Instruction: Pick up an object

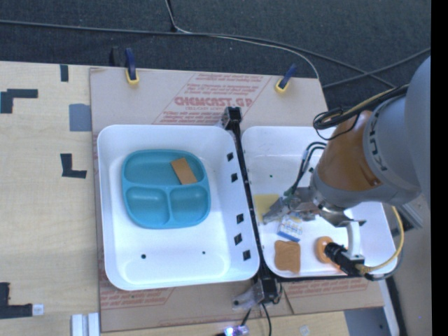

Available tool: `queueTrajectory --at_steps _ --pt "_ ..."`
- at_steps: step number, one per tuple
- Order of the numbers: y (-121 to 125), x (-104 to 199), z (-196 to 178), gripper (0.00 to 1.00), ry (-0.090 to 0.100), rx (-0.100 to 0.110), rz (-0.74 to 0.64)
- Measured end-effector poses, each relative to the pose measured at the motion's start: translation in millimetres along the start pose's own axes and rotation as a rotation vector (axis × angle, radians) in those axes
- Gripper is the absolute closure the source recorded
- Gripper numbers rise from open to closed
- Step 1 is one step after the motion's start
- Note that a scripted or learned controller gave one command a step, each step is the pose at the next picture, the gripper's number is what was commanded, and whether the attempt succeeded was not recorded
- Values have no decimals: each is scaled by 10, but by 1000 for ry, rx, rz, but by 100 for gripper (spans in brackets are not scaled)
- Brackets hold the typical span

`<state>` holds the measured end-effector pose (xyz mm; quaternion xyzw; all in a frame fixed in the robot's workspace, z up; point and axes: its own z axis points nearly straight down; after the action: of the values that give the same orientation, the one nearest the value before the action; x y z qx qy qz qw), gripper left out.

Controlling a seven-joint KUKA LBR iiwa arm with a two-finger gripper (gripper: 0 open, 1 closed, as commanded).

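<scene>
On the bench (42, 187), the 2 white bins sit side by side, and the tool (283, 208) hangs low in the right bin (280, 149) near a yellow sponge (265, 203) and brown slice (287, 255), grip state indeterminable, pick judged incomplete.

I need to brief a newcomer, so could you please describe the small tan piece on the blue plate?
In the left white bin lies a blue divided plate. The tan piece lies tilted in its large top compartment, the plate's only item.
</scene>
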<state>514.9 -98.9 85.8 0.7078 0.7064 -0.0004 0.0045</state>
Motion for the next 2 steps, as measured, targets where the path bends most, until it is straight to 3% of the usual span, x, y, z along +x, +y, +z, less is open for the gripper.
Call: queueTrajectory --at_steps 1,2 --pt "26 5 -145 100 2 -5 -1" --pt "-33 48 -596 100 7 5 -3"
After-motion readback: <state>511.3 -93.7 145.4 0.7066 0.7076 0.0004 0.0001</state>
